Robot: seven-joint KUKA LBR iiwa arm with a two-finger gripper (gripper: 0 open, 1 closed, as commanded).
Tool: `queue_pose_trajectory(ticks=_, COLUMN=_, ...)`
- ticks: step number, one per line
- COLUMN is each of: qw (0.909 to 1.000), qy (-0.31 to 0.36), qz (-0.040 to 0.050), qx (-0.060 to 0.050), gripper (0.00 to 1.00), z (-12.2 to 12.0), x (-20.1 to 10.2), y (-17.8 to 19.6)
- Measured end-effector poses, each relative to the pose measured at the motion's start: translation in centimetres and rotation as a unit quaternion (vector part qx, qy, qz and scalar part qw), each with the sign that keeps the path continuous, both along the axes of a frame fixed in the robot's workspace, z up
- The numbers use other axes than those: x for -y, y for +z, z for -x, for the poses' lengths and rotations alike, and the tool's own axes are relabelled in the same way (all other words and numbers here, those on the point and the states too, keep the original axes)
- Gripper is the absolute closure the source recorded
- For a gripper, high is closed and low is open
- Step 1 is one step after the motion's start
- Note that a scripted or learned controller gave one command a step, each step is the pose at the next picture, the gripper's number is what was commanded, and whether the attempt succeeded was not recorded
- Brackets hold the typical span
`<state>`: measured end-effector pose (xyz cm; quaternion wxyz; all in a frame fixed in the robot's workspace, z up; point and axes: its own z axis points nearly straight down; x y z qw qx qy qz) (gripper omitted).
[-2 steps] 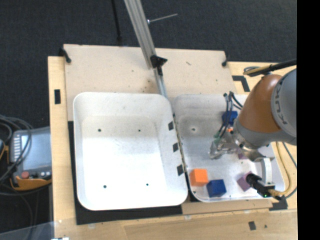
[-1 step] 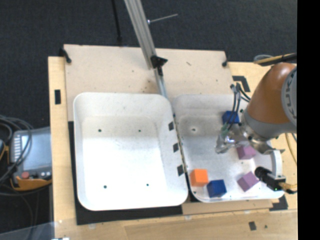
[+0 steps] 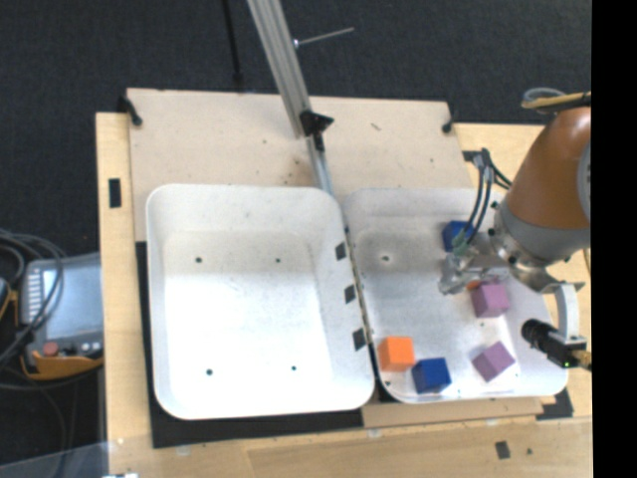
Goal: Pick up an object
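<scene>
Purple block [image 3: 489,298] lies in the right bin [image 3: 398,227], touching the gripper [image 3: 460,273]; grip state cannot be told. Blue block [image 3: 457,234] just behind. Orange cube [image 3: 398,353], blue cube [image 3: 431,374], second purple block [image 3: 493,361] near the front rim.

We are seeing the arm [image 3: 552,182] cut off at the right edge. It is hiding part of a blue block [image 3: 457,234]. We are finding the gripper [image 3: 460,275] too blurred to read.
</scene>
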<state>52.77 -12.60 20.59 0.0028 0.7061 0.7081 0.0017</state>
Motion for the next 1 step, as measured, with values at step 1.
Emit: queue_pose_trajectory(ticks=1, qw=1.0, qy=0.003, qz=-0.0014, qx=-0.001, gripper=1.0, z=-0.24, x=-5.58, y=1.69)
